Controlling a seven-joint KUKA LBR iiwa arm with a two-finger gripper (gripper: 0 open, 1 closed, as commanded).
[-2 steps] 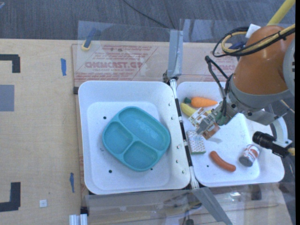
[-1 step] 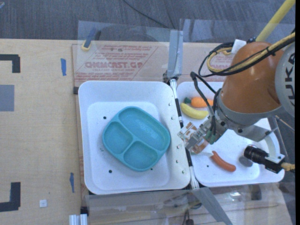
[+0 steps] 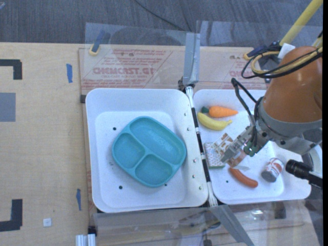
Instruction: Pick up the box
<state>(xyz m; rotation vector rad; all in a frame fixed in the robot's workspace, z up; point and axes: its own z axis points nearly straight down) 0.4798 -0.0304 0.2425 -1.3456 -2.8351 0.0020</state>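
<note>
The box (image 3: 213, 155), small and flat with a green and white print, lies in the right bin (image 3: 292, 191) near its left wall. My gripper (image 3: 235, 150) hangs low over the bin, right at the box's right edge, at the end of the grey and orange arm (image 3: 292, 94) that comes in from the right. The gripper's body hides part of the box's right side, and I cannot tell whether it touches the box.
In the right bin, a carrot (image 3: 222, 111) and a banana (image 3: 213, 122) lie behind the box, a sausage (image 3: 243, 178) lies in front, and a small can (image 3: 272, 169) stands at the right. The left bin (image 3: 100, 137) holds a blue divided plate (image 3: 148, 150).
</note>
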